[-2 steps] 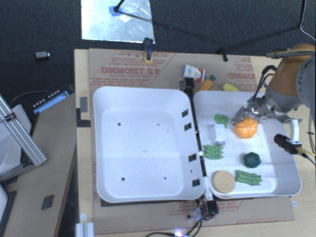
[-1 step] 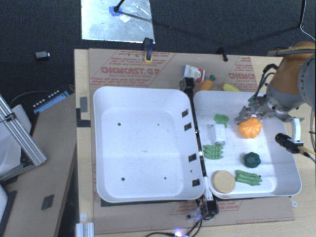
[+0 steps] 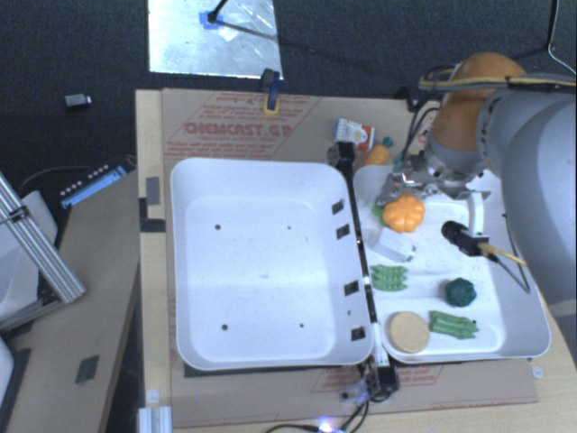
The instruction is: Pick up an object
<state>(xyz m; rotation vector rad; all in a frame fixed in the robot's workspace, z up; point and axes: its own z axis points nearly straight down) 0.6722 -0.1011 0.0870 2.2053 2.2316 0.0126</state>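
Observation:
My gripper [image 3: 403,188] hangs over the back of the right bin [image 3: 523,332], low and just behind an orange pumpkin-shaped toy [image 3: 403,214]. The toy's top edge meets the gripper's underside, and I cannot see whether it is held. In front of the toy lies a small white block [image 3: 393,244]. Further forward are a green pea pod [image 3: 389,278], a dark green lump [image 3: 461,291], a second green pod [image 3: 453,324] and a tan round disc [image 3: 408,331].
The left bin [image 3: 261,166] sits beside the right one, with a black-clipped divider [image 3: 356,242] between them. A small orange item [image 3: 377,155] and a white-and-red item [image 3: 353,133] lie at the right bin's back corner. The grey arm [image 3: 532,170] covers the bin's right side.

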